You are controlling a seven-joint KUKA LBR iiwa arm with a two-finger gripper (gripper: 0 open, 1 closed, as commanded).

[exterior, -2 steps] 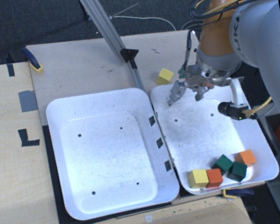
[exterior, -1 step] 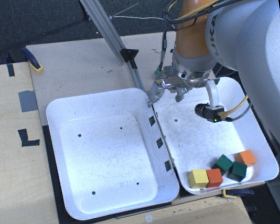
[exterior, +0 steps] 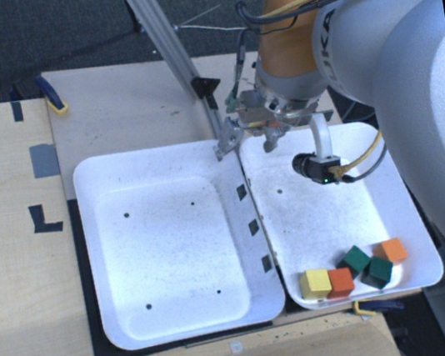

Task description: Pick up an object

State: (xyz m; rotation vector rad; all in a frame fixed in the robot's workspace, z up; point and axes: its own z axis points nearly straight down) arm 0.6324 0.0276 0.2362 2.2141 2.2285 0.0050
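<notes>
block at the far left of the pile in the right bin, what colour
Yellow block, clearest in the camera view.

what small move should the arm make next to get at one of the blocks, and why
Probably carry the gripper toward the near end of the right white bin and then lower it. It sits at the bin's far rim, while the small coloured blocks, such as the yellow cube and the orange cube, cluster at the near edge.
</notes>
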